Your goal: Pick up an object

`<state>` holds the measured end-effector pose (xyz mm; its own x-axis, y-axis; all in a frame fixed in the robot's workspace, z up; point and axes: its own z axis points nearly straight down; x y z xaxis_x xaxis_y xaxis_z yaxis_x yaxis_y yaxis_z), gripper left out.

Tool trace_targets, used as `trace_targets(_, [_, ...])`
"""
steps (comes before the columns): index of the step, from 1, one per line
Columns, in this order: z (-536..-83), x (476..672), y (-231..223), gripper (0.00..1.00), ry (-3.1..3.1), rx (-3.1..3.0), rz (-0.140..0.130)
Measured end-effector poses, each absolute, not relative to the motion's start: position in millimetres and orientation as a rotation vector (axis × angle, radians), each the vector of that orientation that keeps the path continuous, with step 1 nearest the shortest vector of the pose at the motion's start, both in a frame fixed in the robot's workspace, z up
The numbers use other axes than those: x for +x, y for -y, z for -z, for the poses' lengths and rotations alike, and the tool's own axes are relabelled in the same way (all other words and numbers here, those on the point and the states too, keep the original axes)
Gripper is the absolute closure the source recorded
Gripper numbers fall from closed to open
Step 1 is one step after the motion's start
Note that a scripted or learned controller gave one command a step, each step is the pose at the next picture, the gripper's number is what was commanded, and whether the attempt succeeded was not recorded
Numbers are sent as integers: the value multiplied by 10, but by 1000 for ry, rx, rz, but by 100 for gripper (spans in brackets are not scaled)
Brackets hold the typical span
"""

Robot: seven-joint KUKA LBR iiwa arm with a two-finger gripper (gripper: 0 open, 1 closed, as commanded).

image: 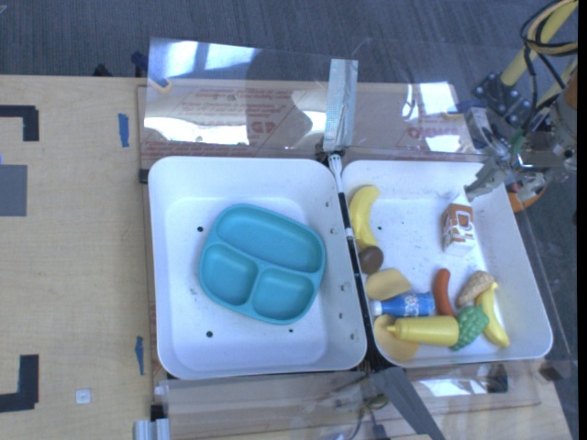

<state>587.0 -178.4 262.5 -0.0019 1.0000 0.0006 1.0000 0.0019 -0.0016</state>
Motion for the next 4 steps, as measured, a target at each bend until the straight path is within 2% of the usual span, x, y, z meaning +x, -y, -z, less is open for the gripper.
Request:
trace_targets(1, [-1535,5799,2176,0,1913,-2495,6])
trace_targets(2, [-880,5963,1948,0,1983,-2436,13])
trace_targets(3, [-982,5952,1990,100,1979,-2444,8])
trace_targets(4, [-2045,6170,1386,100,1925,-2490,11])
